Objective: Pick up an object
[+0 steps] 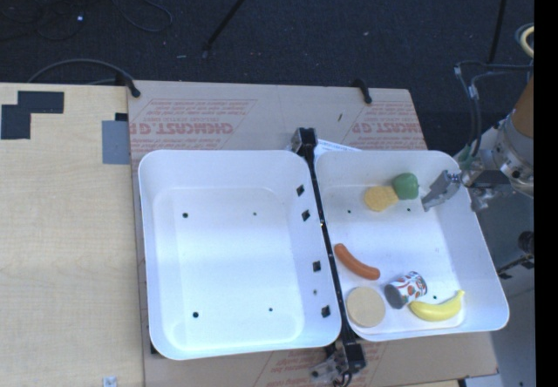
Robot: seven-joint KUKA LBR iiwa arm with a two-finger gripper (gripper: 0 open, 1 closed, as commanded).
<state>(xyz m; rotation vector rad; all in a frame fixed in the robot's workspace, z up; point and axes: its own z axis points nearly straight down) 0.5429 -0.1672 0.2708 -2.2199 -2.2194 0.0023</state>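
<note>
At the right bin's (488, 289) far rim, the gripper (440, 189) hovers just beside a green object (404, 185) and a yellow one (380, 198), holding nothing; whether it is spread cannot be told. Sausage (357, 261), round disc (365, 307), small can (407, 288) and banana (437, 307) lie loose nearer the front, apparently scattered as pick targets.

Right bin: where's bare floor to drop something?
In the right bin, free floor lies mid-bin, between the yellow piece and green piece at the far end and the sausage. The near end is crowded: round biscuit, can, banana. The tool sits at the far-right rim.
</note>
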